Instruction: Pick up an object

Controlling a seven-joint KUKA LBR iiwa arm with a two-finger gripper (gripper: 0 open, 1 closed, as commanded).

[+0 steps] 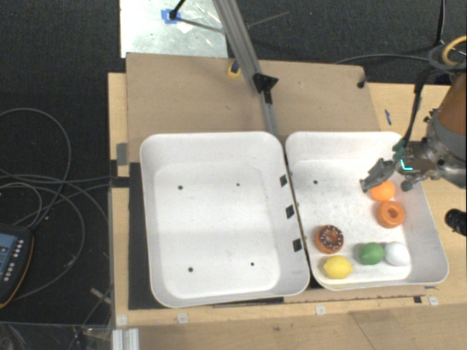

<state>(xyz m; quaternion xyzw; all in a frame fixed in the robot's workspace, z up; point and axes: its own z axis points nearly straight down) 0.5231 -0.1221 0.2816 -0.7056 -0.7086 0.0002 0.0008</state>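
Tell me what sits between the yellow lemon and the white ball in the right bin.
In the camera view, a green lime lies between the yellow lemon and the white ball, along the right bin's near wall.

Camera view: fixed overhead | slanted down on worktop (219, 93) | both white bins (211, 217) framed | arm enters right

Worktop (197, 93) carries two white bins side by side. Left bin (219, 217) bare. Right bin (343, 162) holds six items: orange ball (383, 191) under the hand (384, 173); orange ring (391, 214) at its 5 o'clock; doughnut (330, 238), lemon (338, 267), lime (371, 253), white ball (397, 254) along the near wall.
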